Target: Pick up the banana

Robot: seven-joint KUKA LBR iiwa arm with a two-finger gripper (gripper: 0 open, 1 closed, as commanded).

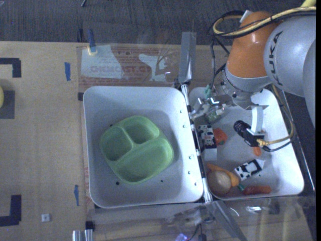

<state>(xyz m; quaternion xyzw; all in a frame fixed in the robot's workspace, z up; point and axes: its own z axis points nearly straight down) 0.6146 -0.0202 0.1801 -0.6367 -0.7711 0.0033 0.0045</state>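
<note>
We've got two bins side by side on the bench (pixel 40 149). The left bin (pixel 95 104) holds a tray (pixel 136 148) in its middle. The right bin (pixel 288 172) has an onion (pixel 219 182) and carrot (pixel 257 189) along its near edge, the arm (pixel 261 49) over its far end.

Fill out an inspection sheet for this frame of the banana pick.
Surface: wooden bench; left bin, right bin, both white.
Job's things: yellow thing cut off at bench's left edge; cannot tell if banana.
Clutter: green divided plate in left bin; onion, cow-patterned toy in right bin.
Grippers: gripper over right bin, near the divider.
Cables: yellow cable across right bin.
Surroundings: dark floor; blue tape marks.
</note>
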